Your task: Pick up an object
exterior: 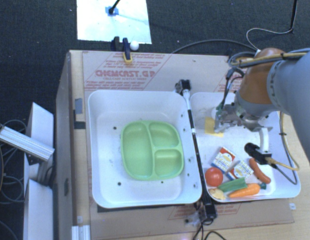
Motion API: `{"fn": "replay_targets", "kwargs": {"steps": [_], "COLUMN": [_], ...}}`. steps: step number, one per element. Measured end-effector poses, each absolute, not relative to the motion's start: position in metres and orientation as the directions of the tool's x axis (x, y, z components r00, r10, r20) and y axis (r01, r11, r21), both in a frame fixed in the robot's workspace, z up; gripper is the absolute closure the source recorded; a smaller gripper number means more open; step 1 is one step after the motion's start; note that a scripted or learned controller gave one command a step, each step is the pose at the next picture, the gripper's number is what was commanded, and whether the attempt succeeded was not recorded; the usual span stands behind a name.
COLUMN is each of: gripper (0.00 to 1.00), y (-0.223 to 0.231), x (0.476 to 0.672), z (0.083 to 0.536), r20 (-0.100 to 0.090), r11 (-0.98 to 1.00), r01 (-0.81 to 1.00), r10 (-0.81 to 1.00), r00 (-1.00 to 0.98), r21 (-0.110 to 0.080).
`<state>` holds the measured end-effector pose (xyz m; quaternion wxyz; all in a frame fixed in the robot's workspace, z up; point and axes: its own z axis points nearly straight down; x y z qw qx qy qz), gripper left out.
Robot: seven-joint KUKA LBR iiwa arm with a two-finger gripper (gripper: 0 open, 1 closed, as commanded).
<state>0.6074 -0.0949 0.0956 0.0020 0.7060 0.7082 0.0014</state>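
The gripper (221,117) hangs low over the upper left part of the right bin (204,103); whether it is released or clenched cannot be told from this angle, and nothing can be seen held in it. Just beside it, to the lower left, a yellow wedge (212,127) lies on the bin floor, close to the bin's left wall.

The other loose things sit lower in the same bin. Two small printed cartons (224,159) lie side by side, with a red tomato (214,176) below the left one. A red sausage (259,170) lies at a slant to the right of the cartons. Along the bottom wall are a green vegetable (233,185) and an orange carrot (245,190), touching each other, and a pale yellow scrap (216,194) at their left end.

A black strip (193,130) runs between the two bins. The left bin (108,115) holds a green divided plate (152,150), lying flat near its middle.

Both bins rest on a bench top (125,74) covered in pale film with red lettering. A black and yellow clamp (125,48) sits on its far edge. Around the bench is dark carpet (29,29), with a white sheet (112,13) beyond the bench and an aluminium rail (22,142) to the left.
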Motion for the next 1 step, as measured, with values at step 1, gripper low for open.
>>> {"fn": "replay_targets", "kwargs": {"steps": [1], "gripper": [0.00], "y": [-0.0948], "x": [0.6074], "z": [0.0955], "r20": [-0.001], "r11": [0.003], "r01": [1.000], "r10": [1.000], "r00": [-0.003], "r21": [0.005]}}
